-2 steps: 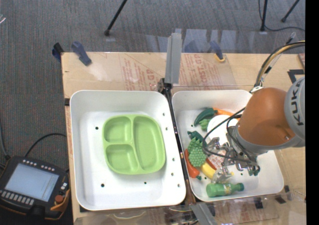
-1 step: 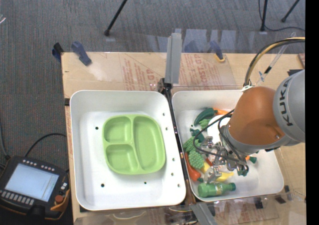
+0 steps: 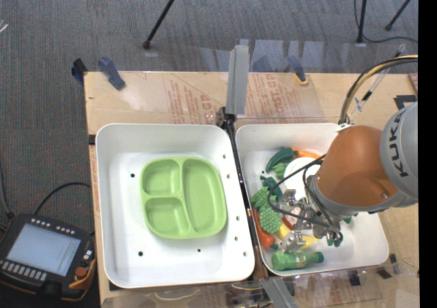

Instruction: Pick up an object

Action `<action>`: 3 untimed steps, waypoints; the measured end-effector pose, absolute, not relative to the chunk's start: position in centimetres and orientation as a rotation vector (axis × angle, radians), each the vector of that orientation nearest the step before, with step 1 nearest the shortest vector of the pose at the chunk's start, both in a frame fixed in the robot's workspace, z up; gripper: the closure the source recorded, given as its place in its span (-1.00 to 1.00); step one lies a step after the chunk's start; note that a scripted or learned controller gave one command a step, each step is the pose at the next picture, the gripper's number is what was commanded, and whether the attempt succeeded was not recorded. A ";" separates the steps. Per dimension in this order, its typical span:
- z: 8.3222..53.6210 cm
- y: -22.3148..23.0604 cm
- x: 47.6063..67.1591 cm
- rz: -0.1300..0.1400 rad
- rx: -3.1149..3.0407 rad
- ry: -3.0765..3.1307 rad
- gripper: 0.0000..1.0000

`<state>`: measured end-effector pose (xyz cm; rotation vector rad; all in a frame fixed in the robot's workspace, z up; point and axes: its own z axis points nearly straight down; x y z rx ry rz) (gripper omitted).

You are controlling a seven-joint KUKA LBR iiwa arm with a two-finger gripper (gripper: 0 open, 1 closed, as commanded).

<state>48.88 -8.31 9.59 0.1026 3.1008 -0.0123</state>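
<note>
Reaching into the right white plastic bin [image 3: 362, 248], your two-finger gripper [image 3: 304, 228] sits among mixed toy items; finger state indeterminate, nothing visibly lifted, pick not yet done.

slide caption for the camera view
KUKA arm's end effector lowered among toy foods in the right bin; green divided plate in the left bin.
</note>
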 end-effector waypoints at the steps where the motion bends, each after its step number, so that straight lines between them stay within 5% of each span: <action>1: 9.6 -8.4 48.7 -0.010 0.229 3.095 -1.00; 2: 9.4 -11.5 48.5 0.003 0.527 3.066 -1.00; 3: 9.3 -8.6 48.5 -0.003 0.577 3.057 -1.00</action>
